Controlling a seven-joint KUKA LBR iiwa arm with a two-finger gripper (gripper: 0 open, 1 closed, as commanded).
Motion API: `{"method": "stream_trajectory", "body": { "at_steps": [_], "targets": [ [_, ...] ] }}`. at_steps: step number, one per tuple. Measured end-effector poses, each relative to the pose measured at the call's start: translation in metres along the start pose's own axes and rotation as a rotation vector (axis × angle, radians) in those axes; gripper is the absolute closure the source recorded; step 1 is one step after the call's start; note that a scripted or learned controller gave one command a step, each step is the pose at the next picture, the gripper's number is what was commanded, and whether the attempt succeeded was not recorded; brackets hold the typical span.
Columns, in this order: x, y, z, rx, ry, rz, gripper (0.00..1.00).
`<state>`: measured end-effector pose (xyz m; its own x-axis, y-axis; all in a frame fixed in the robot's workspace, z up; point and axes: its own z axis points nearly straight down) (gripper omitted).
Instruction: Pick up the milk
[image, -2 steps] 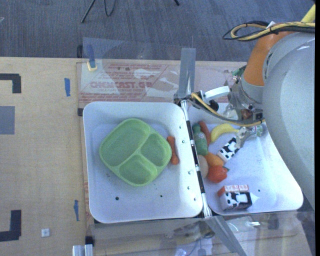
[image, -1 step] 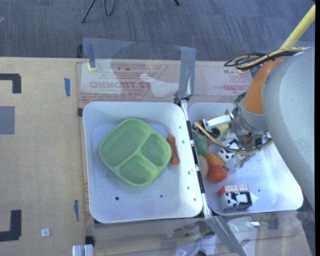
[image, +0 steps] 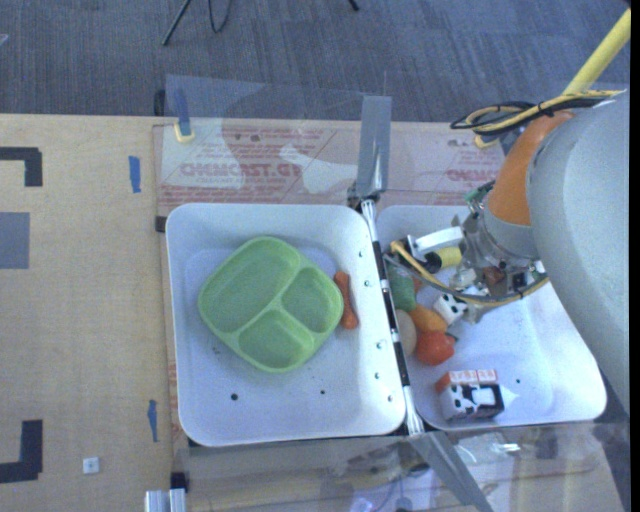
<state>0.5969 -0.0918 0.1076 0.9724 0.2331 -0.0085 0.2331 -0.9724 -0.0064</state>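
Two shallow white bins sit side by side on the tabletop (image: 80, 330). The left bin (image: 200, 400) carries a green divided plate (image: 270, 302) with an orange carrot-like piece (image: 346, 302) just beside its right rim. The right bin (image: 560, 385) holds everything the move concerns.

The arm (image: 590, 220) fills the upper right of that bin, grey with its orange band, and its tool (image: 462, 300) hangs low over the bin's upper left part, near a cluster of small food pieces: a green one (image: 402, 292), a pale one (image: 405, 328), an orange one (image: 430, 320) and a red tomato-like one (image: 434, 348).

The milk (image: 473, 394), a small carton with black-and-white patches and a red end, lies on its side near the bin's front edge, well apart from the cluster. From the tool it lies toward the front of the bin, almost straight below in the view, and its long axis runs roughly left to right.

Cables and the wrist housing crowd the tool, so whether it is open or closed cannot be told. A small black-and-white thing at its tip is too muddled to name.
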Motion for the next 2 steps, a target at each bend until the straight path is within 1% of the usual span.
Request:
{"method": "stream_trajectory", "body": {
  "at_steps": [1, 2],
  "targets": [
    [0.0145, -0.0395, -0.0751, -0.004, 0.007, 0.032, 1.0],
    [0.0143, -0.0388, -0.0753, -0.005, 0.007, 0.033, 0.0]
  ]
}}
